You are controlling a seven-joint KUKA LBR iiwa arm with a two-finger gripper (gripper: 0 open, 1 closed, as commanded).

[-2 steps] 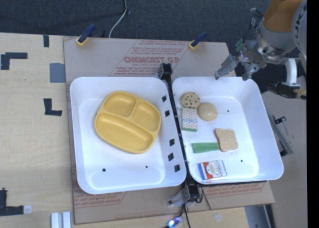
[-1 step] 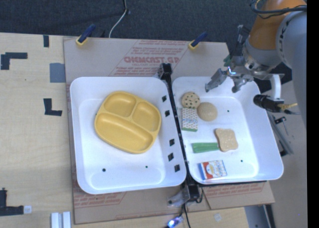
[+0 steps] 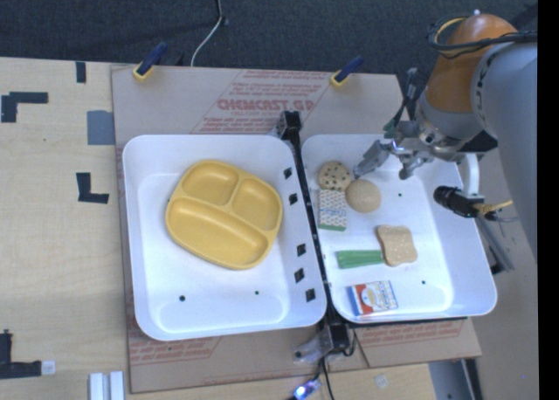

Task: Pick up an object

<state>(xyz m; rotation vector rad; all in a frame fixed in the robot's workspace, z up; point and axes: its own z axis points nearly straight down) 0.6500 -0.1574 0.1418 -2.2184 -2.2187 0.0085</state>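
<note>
My gripper (image 3: pixel 386 165) hangs over the back of the right bin (image 3: pixel 463 276), its two fingers spread open with nothing between them. One fingertip (image 3: pixel 364 163) points down-left, just above a round tan bun (image 3: pixel 363 196). A chocolate-chip cookie (image 3: pixel 332 175) lies left of the bun, and a pale patterned square (image 3: pixel 332 210) sits below the cookie. Toward the front lie a bread slice (image 3: pixel 397 244), a green bean pod (image 3: pixel 359 258) and a small red, white and blue carton (image 3: pixel 373 297).
A yellow divided plate (image 3: pixel 224 212) lies in the left bin (image 3: pixel 148 302). A black divider strip (image 3: pixel 303 215) runs between the bins. The grey arm with its orange band (image 3: pixel 467 49) comes in from the upper right. A black fitting (image 3: pixel 456 201) overhangs the right bin's right side.
</note>
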